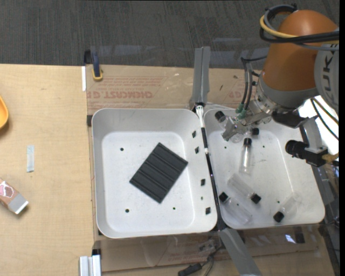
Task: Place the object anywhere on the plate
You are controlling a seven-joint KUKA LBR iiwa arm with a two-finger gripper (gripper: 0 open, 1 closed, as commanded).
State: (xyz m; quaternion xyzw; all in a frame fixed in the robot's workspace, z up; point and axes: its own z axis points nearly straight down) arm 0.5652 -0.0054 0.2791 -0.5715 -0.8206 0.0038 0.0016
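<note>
Camera view: two white bins side by side on a cardboard-covered bench.
Arm (294, 51): reaches in from the right, wrist above the right bin's (302, 215) far part.
Gripper (240, 126): low over that bin; grip state cannot be told.
Plate (159, 172): dark, ribbed, flat in the left bin (108, 178).
Object: clear tube (245, 156) with black cap, lying in the right bin below the gripper.
Writing: red mirrored print on the cardboard (135, 89), unreadable.

Grey arm (329, 59); orange band (294, 46); yellow cable (269, 16) looped above; metal pincer (237, 129).
</note>
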